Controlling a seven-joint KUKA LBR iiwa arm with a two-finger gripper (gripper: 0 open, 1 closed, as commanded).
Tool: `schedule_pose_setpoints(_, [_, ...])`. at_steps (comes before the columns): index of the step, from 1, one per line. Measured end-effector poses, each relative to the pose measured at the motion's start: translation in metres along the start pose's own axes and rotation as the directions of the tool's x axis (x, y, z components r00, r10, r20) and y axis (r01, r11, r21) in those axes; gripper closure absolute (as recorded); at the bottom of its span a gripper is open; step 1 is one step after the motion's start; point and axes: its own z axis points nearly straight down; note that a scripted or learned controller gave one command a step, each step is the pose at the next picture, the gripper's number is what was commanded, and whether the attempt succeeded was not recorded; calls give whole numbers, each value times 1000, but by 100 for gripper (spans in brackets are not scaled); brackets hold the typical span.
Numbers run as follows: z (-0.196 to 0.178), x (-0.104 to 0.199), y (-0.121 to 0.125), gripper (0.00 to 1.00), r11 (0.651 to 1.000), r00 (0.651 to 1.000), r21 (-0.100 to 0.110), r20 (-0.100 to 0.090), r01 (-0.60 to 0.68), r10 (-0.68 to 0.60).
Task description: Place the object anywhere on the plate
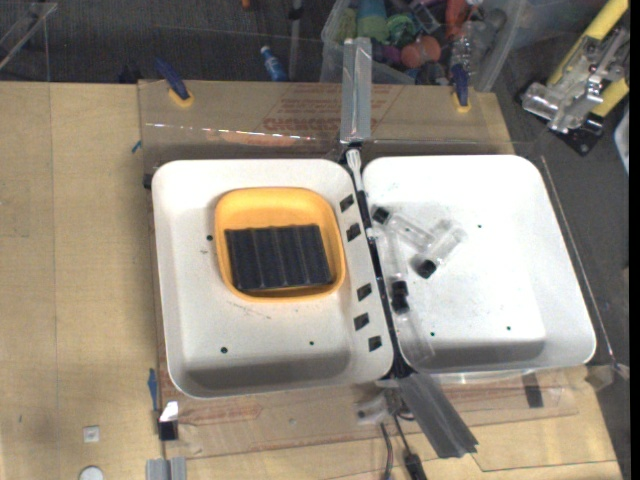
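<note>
Orange plate [279, 208] in the left bin [180, 268], already carrying a dark ribbed block [277, 257]. Looks placed, task near done. End effector state: cannot tell. Clear plastic bits [425, 236] mid-right.

Two shallow white bins sit side by side on a wooden bench [70, 268], seen from above at a slant. In the left bin [185, 343], an orange plate [277, 206] carries a dark ribbed block [277, 257] near its centre. In the right bin [520, 268], a clear plastic object [425, 236] with dark tips lies close to the divider [370, 258], well apart from the plate. Beyond the bench, a clear tub [420, 13] holds colourful toys, and a metal device [575, 93] with yellow parts rests at upper right.
</note>
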Motion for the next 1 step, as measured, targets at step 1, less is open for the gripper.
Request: schedule_pose_setpoints(1, [-27,-5,-49,100,977,977,0,1,213,-213])
